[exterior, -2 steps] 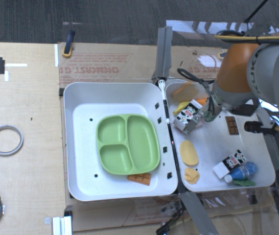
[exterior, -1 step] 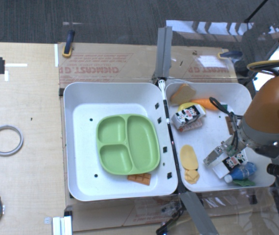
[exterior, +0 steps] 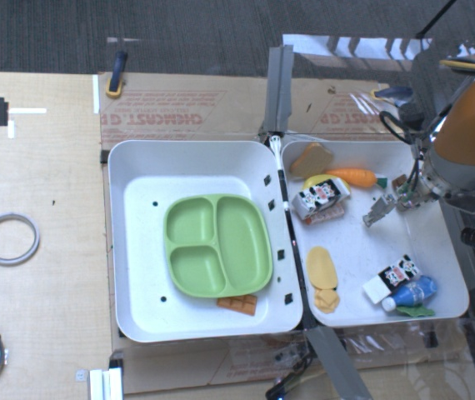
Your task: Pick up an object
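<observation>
Gripper (exterior: 379, 213) is seen low over the right bin (exterior: 450, 248), fingers parted, nothing grasped — carrot (exterior: 350, 177) and cow-print carton (exterior: 321, 198) lie near, to its left. Green divided plate (exterior: 218, 245) is seen in the left bin (exterior: 129, 223).

Showing a rounded orange band (exterior: 471, 127) over a grey wrist housing (exterior: 458, 177) at the right. Trailing black cables (exterior: 400, 123) looping beside the band. Ending in a small grey metal gripper (exterior: 379, 213), with thin wires and bright fittings crowding its mount.
</observation>
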